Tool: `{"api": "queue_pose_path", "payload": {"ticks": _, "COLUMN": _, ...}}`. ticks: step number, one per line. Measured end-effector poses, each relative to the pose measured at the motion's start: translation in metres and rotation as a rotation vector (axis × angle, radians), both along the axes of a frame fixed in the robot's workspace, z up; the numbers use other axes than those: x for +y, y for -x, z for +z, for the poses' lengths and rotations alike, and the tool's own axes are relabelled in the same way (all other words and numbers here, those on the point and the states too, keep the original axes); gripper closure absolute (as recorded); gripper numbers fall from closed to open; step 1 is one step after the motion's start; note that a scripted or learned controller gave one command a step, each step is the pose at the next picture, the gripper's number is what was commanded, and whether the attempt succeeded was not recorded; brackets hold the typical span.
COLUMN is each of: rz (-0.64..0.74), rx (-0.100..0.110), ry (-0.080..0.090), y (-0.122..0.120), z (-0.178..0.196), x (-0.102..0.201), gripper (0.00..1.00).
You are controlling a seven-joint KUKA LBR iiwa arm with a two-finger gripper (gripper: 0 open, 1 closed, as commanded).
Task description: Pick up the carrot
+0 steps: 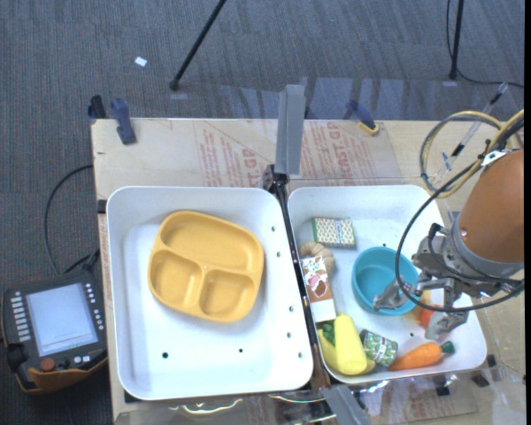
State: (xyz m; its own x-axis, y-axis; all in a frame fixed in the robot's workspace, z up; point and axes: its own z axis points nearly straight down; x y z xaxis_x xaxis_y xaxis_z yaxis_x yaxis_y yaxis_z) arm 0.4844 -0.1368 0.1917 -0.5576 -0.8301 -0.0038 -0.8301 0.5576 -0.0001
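Two white bins side by side on the bench. Left bin (133, 352) holds a yellow divided plate (206, 266), lying flat toward its far-middle. Right bin (380, 197) is cluttered: small patterned box (334, 231) at the far side, blue bowl (378, 278) in the middle, a tall carton (316, 282) lying along the left wall, a yellow banana-like toy (347, 343) at the near left, a small green-labelled can (380, 348) just right of it.

Carrot (419, 355) lies on its side at the near right of the right bin, green top pointing right, close to the near wall, just beside the can.

Arm comes in from the right, orange band (497, 209) above the wrist. Gripper (419, 310) is low over the right bin, between bowl and right wall, just far of the carrot. Fingers spread wide apart: one fingertip (389, 302) at the bowl's near-right rim, the other toward the bin's right side. Nothing between them; carrot not gripped, sits apart on the bin floor.
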Motion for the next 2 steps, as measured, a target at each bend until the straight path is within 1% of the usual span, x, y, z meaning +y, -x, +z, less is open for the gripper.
{"api": "queue_pose_path", "payload": {"ticks": 1, "rz": 0.010, "rx": -0.027, "ry": 0.006, "y": -0.002, "z": -0.085, "x": -0.055, "gripper": 0.00}}
{"api": "queue_pose_path", "payload": {"ticks": 2, "rz": 0.572, "rx": -0.012, "ry": -0.004, "y": 0.004, "z": -0.103, "x": -0.068, "gripper": 0.00}}
